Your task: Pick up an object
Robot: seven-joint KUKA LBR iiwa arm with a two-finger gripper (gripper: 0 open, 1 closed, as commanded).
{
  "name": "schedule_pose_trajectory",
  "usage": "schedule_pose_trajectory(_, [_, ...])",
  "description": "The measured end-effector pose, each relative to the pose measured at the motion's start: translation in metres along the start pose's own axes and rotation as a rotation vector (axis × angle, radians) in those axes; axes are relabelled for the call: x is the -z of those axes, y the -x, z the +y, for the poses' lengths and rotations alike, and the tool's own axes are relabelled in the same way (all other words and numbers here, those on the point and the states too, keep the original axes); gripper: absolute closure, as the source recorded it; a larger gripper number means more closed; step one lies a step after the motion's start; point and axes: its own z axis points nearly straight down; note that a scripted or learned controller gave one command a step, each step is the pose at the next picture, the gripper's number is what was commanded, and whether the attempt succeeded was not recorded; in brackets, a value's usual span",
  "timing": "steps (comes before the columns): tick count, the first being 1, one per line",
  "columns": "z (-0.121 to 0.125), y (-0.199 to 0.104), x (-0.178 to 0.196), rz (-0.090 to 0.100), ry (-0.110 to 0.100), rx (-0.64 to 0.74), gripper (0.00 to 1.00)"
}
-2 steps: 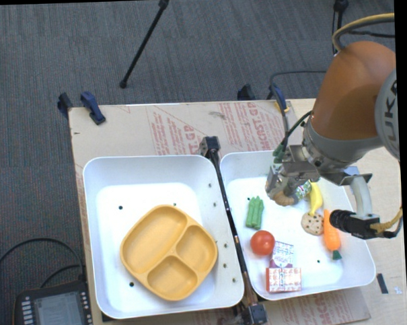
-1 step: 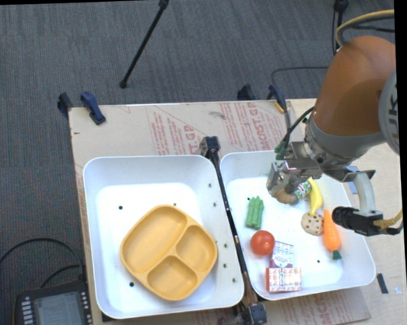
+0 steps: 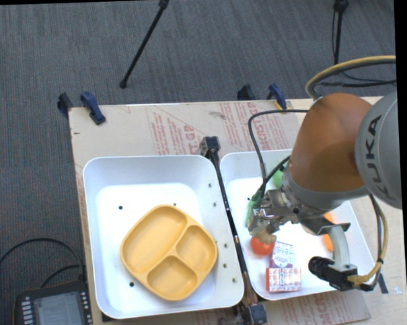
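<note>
My gripper (image 3: pixel 262 224) hangs low over the left part of the right bin (image 3: pixel 238 165), with the big grey and orange arm above it covering much of that bin. Directly below the gripper lies a small red round object (image 3: pixel 263 246), touching or nearly touching it. Just right of the red object is a white packet (image 3: pixel 283 254), and a red and white box (image 3: pixel 283 279) sits in front of that. A green object (image 3: pixel 278 177) peeks out behind the arm. An orange piece (image 3: pixel 327 241) shows at the right.
The left bin (image 3: pixel 103 176) holds a yellow divided plate (image 3: pixel 168 251). A black clamp (image 3: pixel 210 146) sits where the two bins meet. A black cable and fitting (image 3: pixel 327 268) hang from the arm over the right bin's front corner.
</note>
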Motion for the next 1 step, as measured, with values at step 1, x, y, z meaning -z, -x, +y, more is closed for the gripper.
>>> schedule_pose_trajectory(1, [0.0005, 0.0006, 0.0092, 0.001, -0.003, 0.0, 1.0])
